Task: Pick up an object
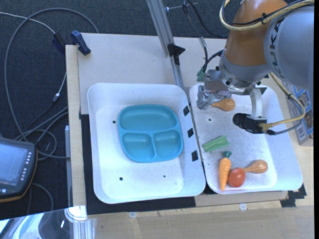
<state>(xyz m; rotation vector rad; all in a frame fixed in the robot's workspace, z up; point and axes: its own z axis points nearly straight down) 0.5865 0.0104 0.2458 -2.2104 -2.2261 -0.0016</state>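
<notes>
Table (124,59) — pale beige top, bare along its far side. Directly on it: two shallow white bins side by side, touching — left bin (99,148), right bin (284,153). Blue clamp (79,42) at the far-left corner.

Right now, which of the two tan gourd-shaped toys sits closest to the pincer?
The tan gourd-shaped toy at the right bin's far end, right beside the pincer. The other tan gourd lies at the near end, next to the red tomato toy.

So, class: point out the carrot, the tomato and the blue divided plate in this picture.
carrot (224,172), camera view, middle of its orange body.
tomato (237,178), camera view, centre of its red top.
blue divided plate (148,120), camera view, floor of its large compartment.
</notes>
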